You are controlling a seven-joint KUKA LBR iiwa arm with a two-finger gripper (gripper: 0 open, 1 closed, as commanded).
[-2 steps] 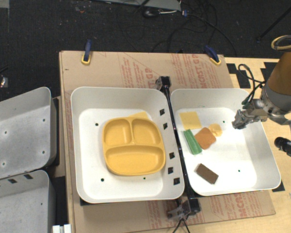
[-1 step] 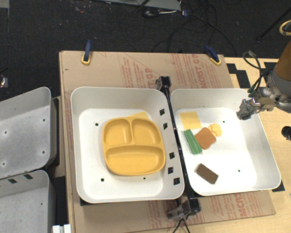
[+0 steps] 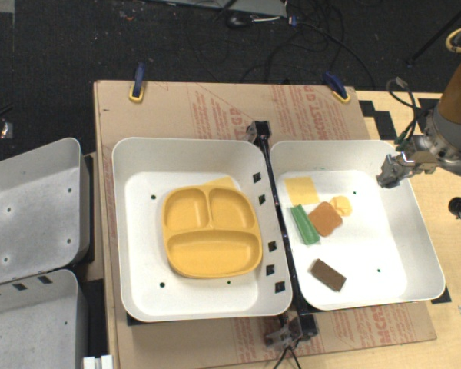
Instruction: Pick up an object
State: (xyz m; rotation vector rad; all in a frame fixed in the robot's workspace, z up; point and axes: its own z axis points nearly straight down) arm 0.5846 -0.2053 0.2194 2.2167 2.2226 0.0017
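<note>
The robot's hand (image 3: 389, 171) hovers over the upper right edge of the right bin (image 3: 415, 229); whether it is open or closed cannot be told. Below it in that bin lie a pale yellow block (image 3: 300, 190), a green stick (image 3: 305, 224), an orange piece (image 3: 325, 219) and a brown block (image 3: 327, 274). The left bin (image 3: 131, 206) holds a yellow divided tray (image 3: 213, 232).

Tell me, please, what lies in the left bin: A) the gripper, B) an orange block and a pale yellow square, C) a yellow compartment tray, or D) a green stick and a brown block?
C: the yellow compartment tray rests on the floor of the left bin, while the small pieces sit in the right bin.
</note>
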